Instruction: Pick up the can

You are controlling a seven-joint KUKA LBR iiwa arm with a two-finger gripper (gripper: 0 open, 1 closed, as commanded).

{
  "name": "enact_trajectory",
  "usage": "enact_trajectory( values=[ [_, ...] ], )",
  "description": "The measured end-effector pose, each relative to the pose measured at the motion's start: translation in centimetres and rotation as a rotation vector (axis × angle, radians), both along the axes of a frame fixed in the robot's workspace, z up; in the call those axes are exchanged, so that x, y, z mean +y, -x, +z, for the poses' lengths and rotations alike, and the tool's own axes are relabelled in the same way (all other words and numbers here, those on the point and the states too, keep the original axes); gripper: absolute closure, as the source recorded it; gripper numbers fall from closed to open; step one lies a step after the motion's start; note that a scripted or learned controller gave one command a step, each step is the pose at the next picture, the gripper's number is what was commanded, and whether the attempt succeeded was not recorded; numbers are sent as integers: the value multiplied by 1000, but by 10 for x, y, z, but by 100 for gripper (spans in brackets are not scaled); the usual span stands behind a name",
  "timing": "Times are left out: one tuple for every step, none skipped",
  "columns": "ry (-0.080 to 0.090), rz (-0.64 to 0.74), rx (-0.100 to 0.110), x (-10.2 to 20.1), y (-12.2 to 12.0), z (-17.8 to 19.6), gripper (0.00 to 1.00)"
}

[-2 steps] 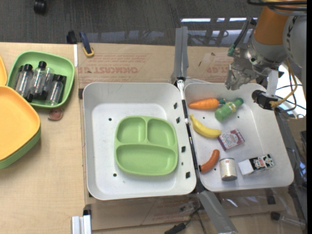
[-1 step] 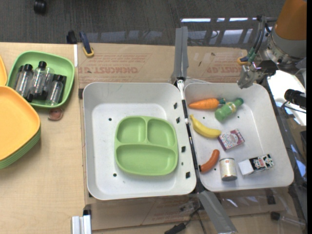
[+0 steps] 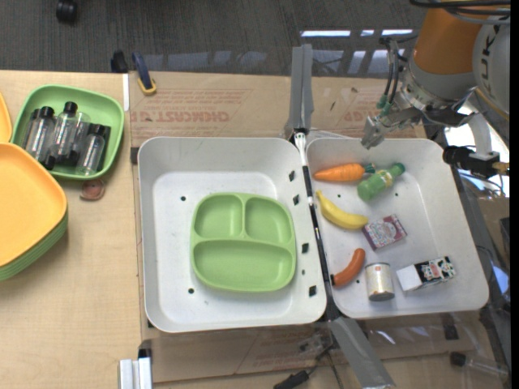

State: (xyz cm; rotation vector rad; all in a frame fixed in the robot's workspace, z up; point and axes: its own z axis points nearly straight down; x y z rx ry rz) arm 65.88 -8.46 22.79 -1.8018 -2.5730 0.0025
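Note:
The can (image 3: 379,282), a small silver cylinder, lies near the front of the right bin (image 3: 466,241), between a red sausage (image 3: 349,267) and a black-and-white carton (image 3: 425,272). My gripper (image 3: 378,128) hangs above the right bin's back edge, far from the can and above the carrot (image 3: 339,173). Nothing shows between its fingers.
The right bin also holds a green bottle (image 3: 378,181), a banana (image 3: 340,212) and a pink box (image 3: 384,232). A green divided plate (image 3: 242,242) lies in the left bin (image 3: 162,241). On the bench at left are a green tray of bottles (image 3: 68,130) and orange plates (image 3: 24,209).

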Motion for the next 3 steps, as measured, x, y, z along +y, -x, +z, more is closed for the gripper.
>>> enact_trajectory(
  values=[
    [0,-249,-2,-35,4,-3,100],
    [0,-241,0,10,0,-5,100],
    [0,-277,1,-21,36,-18,100]
  ],
)
